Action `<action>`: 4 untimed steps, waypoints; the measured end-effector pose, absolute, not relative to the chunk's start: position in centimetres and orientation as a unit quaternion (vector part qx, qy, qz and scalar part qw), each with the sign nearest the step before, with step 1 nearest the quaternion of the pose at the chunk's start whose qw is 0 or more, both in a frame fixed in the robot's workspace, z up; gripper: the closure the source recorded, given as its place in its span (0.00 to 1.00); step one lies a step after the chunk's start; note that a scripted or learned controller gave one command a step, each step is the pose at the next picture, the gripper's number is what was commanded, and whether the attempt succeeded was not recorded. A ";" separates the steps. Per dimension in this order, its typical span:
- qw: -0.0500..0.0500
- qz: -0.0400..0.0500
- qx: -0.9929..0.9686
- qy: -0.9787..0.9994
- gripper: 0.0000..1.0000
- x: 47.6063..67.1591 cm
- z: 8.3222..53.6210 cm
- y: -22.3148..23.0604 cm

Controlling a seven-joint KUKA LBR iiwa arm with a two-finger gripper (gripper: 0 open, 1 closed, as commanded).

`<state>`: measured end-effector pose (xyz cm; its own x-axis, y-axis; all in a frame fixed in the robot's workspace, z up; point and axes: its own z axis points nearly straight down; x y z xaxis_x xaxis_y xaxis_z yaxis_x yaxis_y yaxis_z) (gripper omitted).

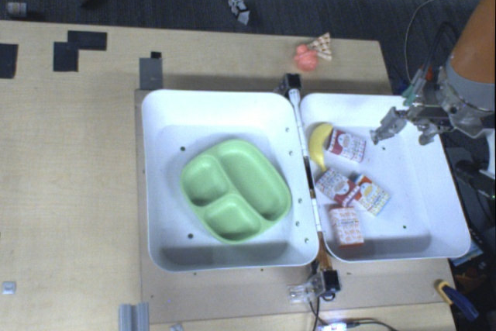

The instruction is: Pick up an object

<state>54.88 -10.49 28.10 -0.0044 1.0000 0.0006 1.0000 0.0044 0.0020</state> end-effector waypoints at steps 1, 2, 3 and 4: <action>-0.001 0.000 0.707 0.708 0.00 52.1 13.9 -14.8; 0.010 0.006 0.707 0.707 0.00 49.3 9.0 -11.3; 0.012 0.008 0.707 0.707 1.00 49.6 10.1 -11.2; 0.012 0.008 0.707 0.707 0.00 49.6 10.1 -11.2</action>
<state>49.55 -11.16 10.12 -0.0012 1.0000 -0.0048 0.9996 0.0013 0.0287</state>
